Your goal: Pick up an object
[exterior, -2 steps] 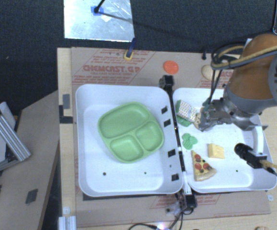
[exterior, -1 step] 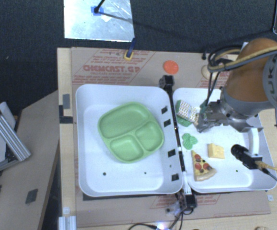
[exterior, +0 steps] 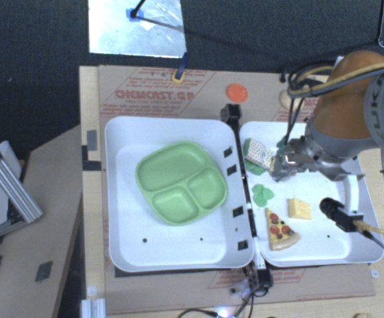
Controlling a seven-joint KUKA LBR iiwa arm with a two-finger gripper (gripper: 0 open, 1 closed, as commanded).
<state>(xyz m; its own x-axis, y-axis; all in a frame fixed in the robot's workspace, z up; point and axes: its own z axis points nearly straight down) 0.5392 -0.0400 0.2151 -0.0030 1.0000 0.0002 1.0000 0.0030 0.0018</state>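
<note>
The tool hangs low over the right bin, in its far half, close to the wall shared with the left bin. Its tip is blurred and partly hidden by the wrist, so whether it is spread or pressed together cannot be told, and nothing can be seen pinched in it.

The nearest thing is a small flat green piece with a grey speckled patch. It lies on the bin floor just beside the tool, on the side toward the shared wall, and may be touching it. Below the tool in the view, a little apart, lies a small green leafy piece. Farther on the same side are a pale yellow cheese block and a toy pizza slice, tan at the crust with red and dark toppings.

Well apart from the tool, across the shared wall, a light green divided plate with three compartments sits in the left bin. Beyond the tool, outside the bins, an orange disc lies on the bench.
</note>
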